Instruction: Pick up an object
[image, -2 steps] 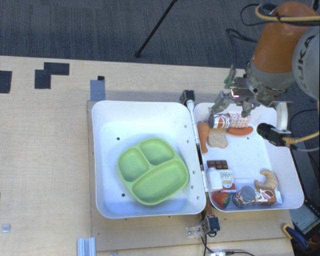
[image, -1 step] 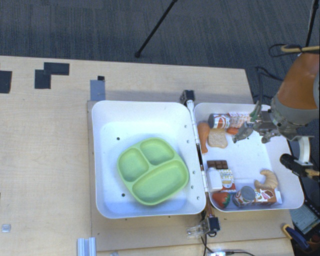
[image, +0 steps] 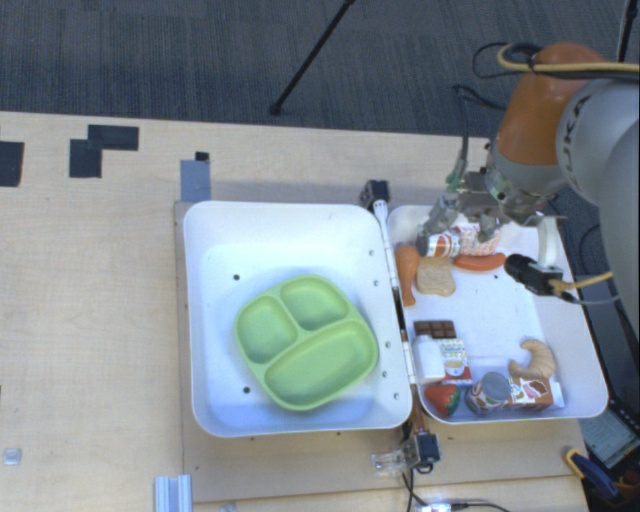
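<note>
The pincer (image: 462, 222) hangs at the far end of the right bin (image: 578, 330), directly over a small can (image: 452, 243) with a red and white label whose writing is too small to read; whether its tips are spread or closed cannot be told. Near it lie a carrot (image: 406, 272), a bread slice (image: 435, 279) and a sausage (image: 481, 263), with a chocolate bar (image: 434, 329), carton (image: 443, 359) and croissant (image: 537, 357) toward the near rim. The left bin (image: 210, 300) holds a green divided plate (image: 305, 342) with bare white floor around it, both bins resting on a pale wooden desk (image: 90, 330) beside dark carpet (image: 180, 50).
</note>
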